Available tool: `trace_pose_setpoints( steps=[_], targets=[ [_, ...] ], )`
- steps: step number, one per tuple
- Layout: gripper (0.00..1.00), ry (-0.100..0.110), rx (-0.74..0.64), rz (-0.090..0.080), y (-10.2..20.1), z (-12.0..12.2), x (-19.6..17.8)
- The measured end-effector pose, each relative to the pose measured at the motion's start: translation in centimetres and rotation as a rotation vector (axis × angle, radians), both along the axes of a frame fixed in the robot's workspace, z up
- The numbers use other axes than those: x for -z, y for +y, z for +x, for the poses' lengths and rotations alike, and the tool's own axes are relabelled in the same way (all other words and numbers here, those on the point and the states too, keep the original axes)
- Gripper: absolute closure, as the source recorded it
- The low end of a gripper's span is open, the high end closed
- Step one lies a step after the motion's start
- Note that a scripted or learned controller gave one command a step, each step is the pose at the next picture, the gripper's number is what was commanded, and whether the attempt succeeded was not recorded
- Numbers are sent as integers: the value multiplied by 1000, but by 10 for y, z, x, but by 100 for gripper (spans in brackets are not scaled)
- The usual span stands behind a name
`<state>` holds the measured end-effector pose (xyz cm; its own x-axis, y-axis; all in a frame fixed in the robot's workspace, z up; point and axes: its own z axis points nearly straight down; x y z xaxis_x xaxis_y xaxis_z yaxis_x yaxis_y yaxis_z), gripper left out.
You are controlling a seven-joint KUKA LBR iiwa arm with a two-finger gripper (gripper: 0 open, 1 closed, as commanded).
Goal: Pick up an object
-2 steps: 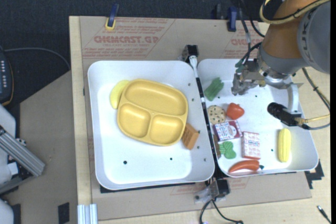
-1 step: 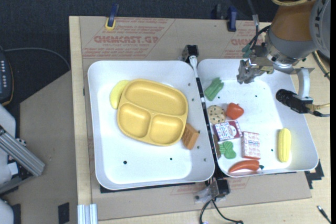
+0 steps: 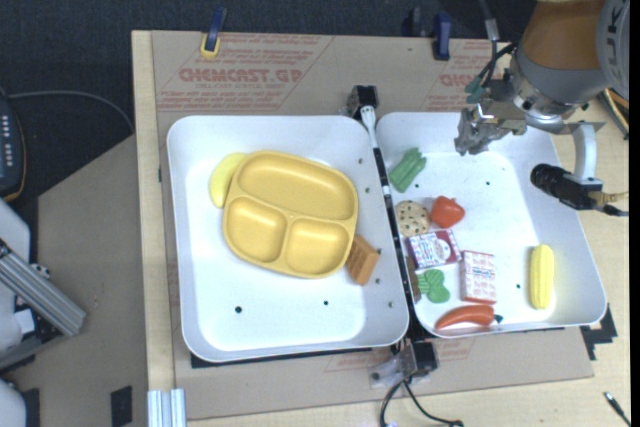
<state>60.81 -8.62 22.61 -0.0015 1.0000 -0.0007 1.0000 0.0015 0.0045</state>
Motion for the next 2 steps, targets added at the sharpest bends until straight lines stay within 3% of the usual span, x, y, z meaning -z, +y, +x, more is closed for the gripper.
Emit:
trace_pose_setpoints(
  steps=[1,2],
  targets=[
    [100,-2,-3,0,28,46,-8],
    [100,8,3,0,19,46,11]
  ],
)
